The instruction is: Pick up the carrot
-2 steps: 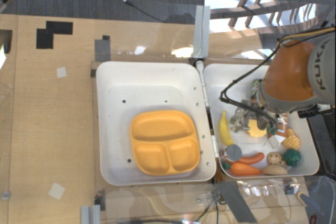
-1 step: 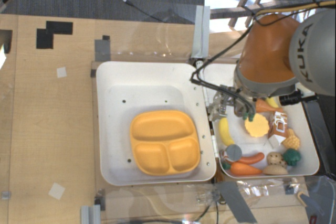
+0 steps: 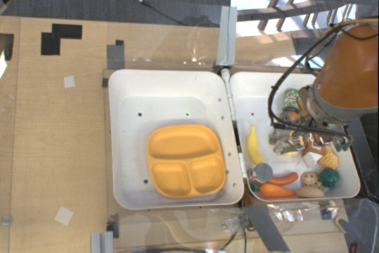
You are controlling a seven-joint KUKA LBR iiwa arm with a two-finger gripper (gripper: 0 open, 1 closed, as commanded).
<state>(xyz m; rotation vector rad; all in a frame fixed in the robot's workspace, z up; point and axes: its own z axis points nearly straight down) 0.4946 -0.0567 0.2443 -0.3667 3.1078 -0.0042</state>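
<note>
Carrot [image 3: 276, 191] flat, long axis left-right, front of rt bin [image 3: 240, 127]

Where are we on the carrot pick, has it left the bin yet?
Not yet. Done: the arm is over the right bin, with the gripper low among the toy food. In hand: nothing that I can confirm; whether it grips anything is unclear from this angle. Left: the carrot lies on the bin floor at the near edge, beside the red sausage and below the banana, so the grasp and lift remain.
</note>
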